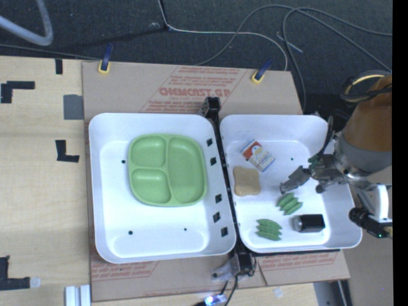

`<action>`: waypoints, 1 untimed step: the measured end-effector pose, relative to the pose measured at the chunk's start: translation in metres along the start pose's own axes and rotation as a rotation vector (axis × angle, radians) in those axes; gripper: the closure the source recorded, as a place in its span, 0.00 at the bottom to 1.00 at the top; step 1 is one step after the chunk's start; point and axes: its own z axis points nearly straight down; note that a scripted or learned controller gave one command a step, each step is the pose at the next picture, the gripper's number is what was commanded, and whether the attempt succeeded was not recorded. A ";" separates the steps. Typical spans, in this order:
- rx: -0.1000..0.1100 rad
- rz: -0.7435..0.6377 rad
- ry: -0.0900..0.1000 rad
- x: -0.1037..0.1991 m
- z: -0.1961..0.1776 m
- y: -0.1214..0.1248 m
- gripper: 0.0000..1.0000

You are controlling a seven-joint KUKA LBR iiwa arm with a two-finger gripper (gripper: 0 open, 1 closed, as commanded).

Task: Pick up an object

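Two white bins are seen side by side on a cardboard sheet (191, 85) at frame centre. The left bin (105, 171) is occupied by a green divided plate (167, 169), lying flat in its upper middle. In the right bin (280, 125), a small white carton with red and blue print (257, 155) is placed in the upper middle, just above a tan bread-like piece (246, 181). Two green pea pods are seen lower down: one pod (289, 203) right of centre, the other pod (268, 229) below and left of it. A small black block (308, 222) is found at the lower right, just beside the first pod. The gripper (306, 176) is positioned at the right side of the right bin, above the first pod and apart from it; dark fingers (292, 182) are seen spread, nothing is pinched between them. The grey arm with orange band (370, 129) is seen entering from the right edge. Black cables (191, 24) are laid across the dark floor at the top.
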 end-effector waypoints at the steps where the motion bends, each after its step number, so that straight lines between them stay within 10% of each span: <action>1: -0.014 -0.004 -0.002 0.001 -0.008 0.003 0.00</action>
